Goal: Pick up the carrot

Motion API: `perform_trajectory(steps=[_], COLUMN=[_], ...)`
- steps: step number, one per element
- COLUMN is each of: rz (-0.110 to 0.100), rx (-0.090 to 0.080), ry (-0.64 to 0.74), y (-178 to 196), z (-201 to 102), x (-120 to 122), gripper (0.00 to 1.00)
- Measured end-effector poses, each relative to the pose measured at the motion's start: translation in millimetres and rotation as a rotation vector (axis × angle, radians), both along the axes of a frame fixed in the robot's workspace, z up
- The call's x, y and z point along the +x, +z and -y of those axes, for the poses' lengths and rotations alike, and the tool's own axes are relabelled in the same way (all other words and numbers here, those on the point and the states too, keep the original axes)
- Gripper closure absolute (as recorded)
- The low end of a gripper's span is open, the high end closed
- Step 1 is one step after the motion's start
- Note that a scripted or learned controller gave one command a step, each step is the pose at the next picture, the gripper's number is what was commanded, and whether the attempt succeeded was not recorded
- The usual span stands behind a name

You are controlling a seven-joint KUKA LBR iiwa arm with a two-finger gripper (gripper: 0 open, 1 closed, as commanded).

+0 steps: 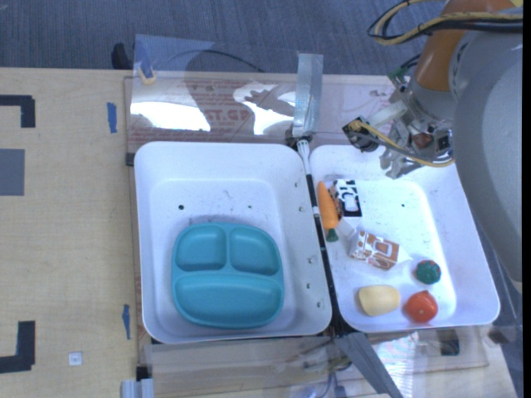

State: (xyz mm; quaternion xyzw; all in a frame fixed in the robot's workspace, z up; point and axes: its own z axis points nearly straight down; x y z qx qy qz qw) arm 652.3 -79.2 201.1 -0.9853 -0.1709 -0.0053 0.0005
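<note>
The carrot (328,209), orange with a green end, lies along the left wall of the right bin (465,247), stem end pointing to the front. The gripper (406,154) hangs above the back edge of the right bin, to the right of and behind the carrot, well apart from it. Cables and the wrist body crowd around it.
In the right bin lie a black and white card (348,197), a brown and white packet (373,249), a yellow piece (378,299), a red tomato (421,307) and a green ball (427,272). The left bin (158,172) holds a teal divided plate (226,274).
</note>
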Motion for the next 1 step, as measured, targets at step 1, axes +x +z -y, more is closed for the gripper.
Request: perform_trajectory(steps=[1], rz=[-0.009], rx=[-0.002], ry=[-0.083], y=[9.1], z=[2.7], x=[-0.3], gripper=[1.0])
